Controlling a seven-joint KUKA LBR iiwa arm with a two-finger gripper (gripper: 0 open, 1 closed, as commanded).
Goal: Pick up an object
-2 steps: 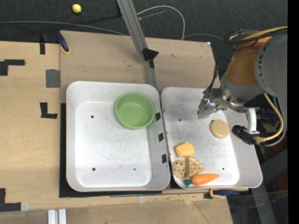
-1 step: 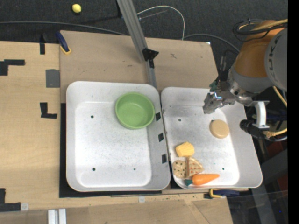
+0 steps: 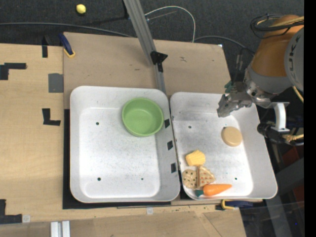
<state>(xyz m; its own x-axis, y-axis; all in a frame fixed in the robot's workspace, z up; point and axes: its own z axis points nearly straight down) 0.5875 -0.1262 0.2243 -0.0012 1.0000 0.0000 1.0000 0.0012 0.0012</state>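
Two shallow white bins side by side on table (image 3: 113, 68). Left bin (image 3: 84, 147): green bowl (image 3: 142, 116) near back right corner. Right bin (image 3: 256, 177): tan round piece (image 3: 231, 136) mid-right; yellow block (image 3: 195, 158), waffle pieces (image 3: 196, 177) and carrot (image 3: 216, 189) clustered at front. Jaws (image 3: 226, 108) above back of right bin, apart from tan round piece; spread or pressed together, cannot tell; nothing seen between them.

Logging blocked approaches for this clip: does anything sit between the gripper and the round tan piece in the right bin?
Nothing visible does. The gripper hangs over the right bin, just above the tan piece, with bare bin floor between them. The other food items lie nearer the front.
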